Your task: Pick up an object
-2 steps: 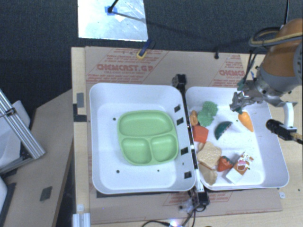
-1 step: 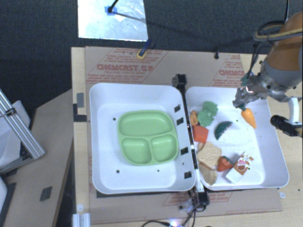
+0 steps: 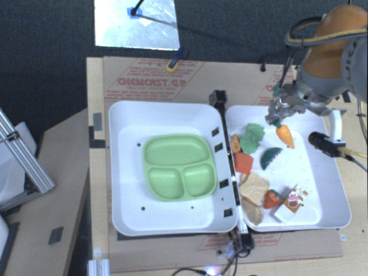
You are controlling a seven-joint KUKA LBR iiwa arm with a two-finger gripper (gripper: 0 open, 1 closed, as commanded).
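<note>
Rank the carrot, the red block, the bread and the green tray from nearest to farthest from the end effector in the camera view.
From the end effector:
1. Carrot, just below it, right bin.
2. Red block, lower left, near the divider.
3. Bread, farther down the right bin.
4. Green tray, left bin.

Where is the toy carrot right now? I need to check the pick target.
The carrot lies in the right bin, near its far edge, just right of the green broccoli and beside the gripper.

Even bright light, slight blur
</note>
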